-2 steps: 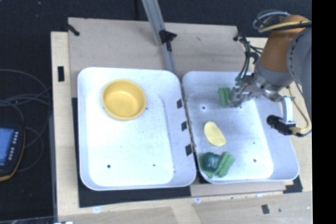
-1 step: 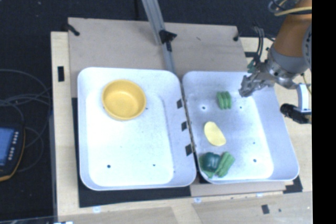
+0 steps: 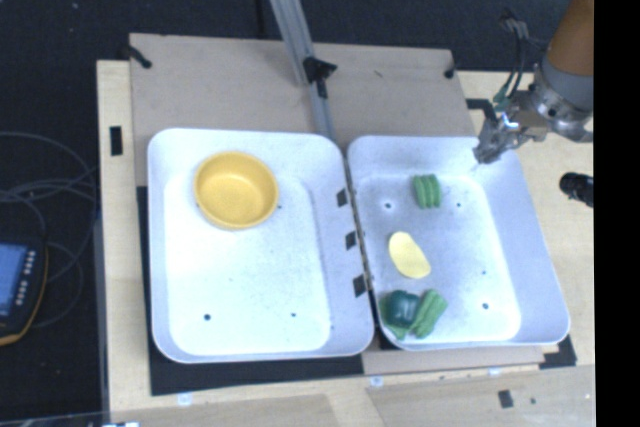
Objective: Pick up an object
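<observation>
While nothing sits between its tips, the pincer (image 3: 487, 152) counts as empty, so the step in hand reads as approach, not grasp or lift.

Nearest the camera, in the right bin (image 3: 535, 245), a dark green lump (image 3: 399, 308) and a lighter green piece (image 3: 430, 313) lie touching each other near the front wall. Just behind them, close but apart, lies a pale yellow oval (image 3: 408, 256), flat on the floor of the bin. Farther back a small green block (image 3: 427, 191) sits alone, well clear of the walls. In the left bin (image 3: 170, 245), toward its back, a yellow bowl (image 3: 236, 190) stands upright, open side up.

Farthest back, the pincer hangs over the back right corner of the right bin, about over the rim, pointing down and toward the bin. Whether its tips are spread or pressed together I cannot tell (too small and blurred at this slant). The arm (image 3: 570, 65) comes in from the right over the tabletop (image 3: 400, 95).

Judgement: the green block is the nearest candidate and the easiest, standing free. Next move calls for travel inward over the chosen thing, tips spread wide enough to straddle it, then a straight descent. The touching green pair at the front looks riskier: tips could land on both or push one aside.
</observation>
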